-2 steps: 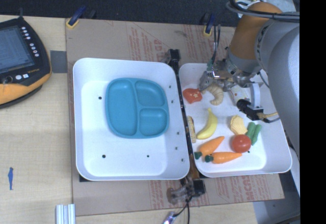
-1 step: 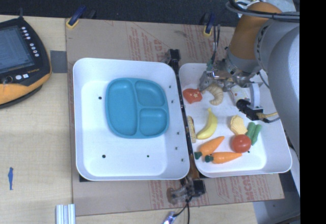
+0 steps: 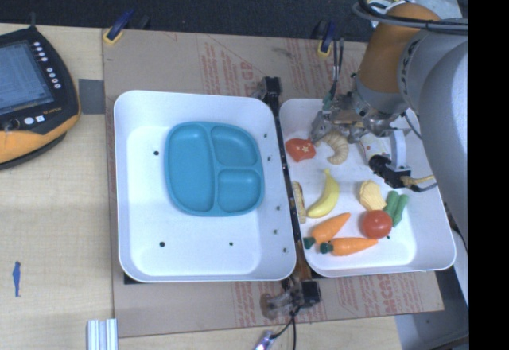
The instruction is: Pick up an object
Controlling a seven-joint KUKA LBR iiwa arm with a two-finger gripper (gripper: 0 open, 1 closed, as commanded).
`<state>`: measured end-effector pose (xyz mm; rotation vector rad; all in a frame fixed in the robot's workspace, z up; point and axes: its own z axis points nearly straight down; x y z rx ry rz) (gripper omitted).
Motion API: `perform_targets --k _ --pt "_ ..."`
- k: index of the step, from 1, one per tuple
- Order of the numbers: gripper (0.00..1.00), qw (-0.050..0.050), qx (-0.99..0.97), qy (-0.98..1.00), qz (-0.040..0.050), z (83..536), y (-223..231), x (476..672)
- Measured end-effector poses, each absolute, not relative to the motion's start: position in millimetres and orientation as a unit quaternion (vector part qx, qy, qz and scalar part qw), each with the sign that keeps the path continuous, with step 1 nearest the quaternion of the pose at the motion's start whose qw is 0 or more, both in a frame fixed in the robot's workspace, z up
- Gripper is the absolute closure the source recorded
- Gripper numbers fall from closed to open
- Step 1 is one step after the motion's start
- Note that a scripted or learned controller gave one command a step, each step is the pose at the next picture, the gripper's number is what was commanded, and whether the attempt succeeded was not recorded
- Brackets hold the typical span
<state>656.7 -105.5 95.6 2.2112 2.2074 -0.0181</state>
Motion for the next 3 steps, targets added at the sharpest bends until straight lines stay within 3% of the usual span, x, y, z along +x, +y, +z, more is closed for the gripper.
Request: perform_targets --k 3 --pt "0.00 0.008 0.707 0.707 -0.0062 95.6 -104.8 656.6"
